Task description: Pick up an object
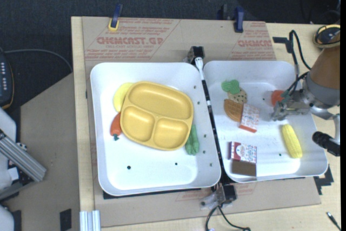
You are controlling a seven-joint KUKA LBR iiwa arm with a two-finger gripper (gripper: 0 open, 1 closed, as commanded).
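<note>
Over the right bin (216, 116), the gripper (282, 109) hangs beside a red piece (277, 97); whether it grips anything, I cannot tell. Corn (292, 140) lies near; a misjudged descent could nudge both aside

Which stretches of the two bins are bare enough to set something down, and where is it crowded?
Left bin: bare floor along the near edge, below the yellow divided tray, which covers the middle. Right bin: bare along the far wall above the green toy, and a patch between the small box and the corn cob. Crowded around the pincer.
</note>
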